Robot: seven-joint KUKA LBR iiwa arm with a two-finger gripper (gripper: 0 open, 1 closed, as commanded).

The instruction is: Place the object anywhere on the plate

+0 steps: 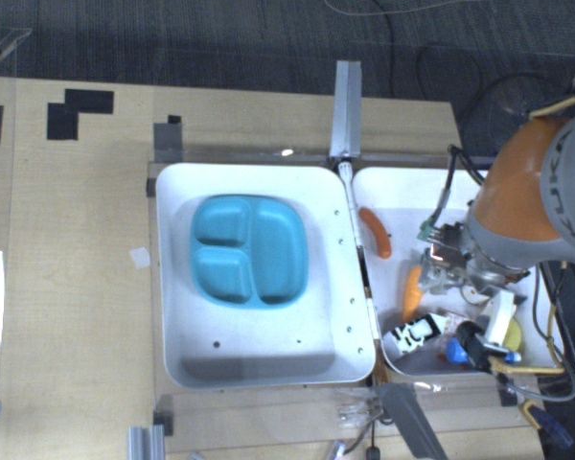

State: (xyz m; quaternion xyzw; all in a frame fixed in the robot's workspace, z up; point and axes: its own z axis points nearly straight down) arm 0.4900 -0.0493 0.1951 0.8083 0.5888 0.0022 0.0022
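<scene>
While the arm (537, 195) reaches over the right bin (402, 192) from the bench's right edge, its gripper (450, 274) hangs low above that bin's middle; whether it is open or closed cannot be told, and nothing shows in its hold.

- Left bin (182, 353): blue three-compartment plate (249, 249), set toward the far side, bare.
- Right bin, far-left part: red-orange sausage-shaped object (376, 233), lying slantwise near the divider, apart from the gripper on its far-left side.
- Right bin, left of centre: orange carrot-like piece (412, 293), just beside the gripper.
- Right bin, near edge: black-and-white item (414, 333), blue piece (455, 353), yellow piece (510, 337), close together.
</scene>
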